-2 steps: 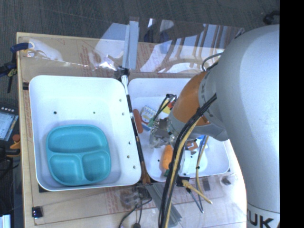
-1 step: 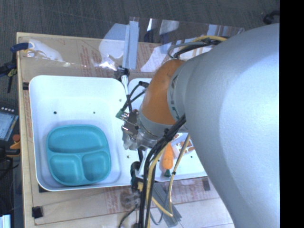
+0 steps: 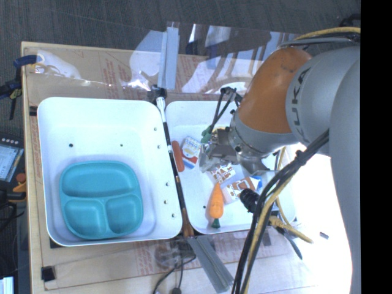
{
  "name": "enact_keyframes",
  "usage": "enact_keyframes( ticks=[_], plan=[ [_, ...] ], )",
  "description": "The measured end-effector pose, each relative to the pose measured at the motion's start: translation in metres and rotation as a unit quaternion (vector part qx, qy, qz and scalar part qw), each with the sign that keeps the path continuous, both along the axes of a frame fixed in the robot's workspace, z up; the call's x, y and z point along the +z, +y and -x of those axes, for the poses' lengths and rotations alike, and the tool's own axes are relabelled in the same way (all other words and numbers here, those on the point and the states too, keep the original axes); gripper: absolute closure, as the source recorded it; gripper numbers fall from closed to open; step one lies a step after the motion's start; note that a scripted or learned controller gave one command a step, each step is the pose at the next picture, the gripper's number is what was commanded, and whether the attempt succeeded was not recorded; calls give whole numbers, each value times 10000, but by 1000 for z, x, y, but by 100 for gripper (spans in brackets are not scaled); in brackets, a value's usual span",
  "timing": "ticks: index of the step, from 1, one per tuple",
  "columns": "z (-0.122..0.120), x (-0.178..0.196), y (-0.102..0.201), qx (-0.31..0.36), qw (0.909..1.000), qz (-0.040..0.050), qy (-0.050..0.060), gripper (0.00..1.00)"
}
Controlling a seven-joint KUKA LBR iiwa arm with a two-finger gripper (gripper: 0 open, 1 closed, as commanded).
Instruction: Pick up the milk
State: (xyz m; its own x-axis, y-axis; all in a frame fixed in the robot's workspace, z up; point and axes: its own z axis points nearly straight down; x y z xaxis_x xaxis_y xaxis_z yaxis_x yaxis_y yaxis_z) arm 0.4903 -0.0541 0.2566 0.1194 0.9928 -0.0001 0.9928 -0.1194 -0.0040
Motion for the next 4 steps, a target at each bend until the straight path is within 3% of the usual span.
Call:
enact_keyframes(
  ticks=[1,2,3,4],
  plan=[
    [16,-67,88,1535,9881,-9,24,100],
    [14,100,171,2980,9546,-5,-16,100],
    [15,87,233,1263,9920,9,-7,100],
    [15,67,228,4183,9083,-8,4,100]
  ],
)
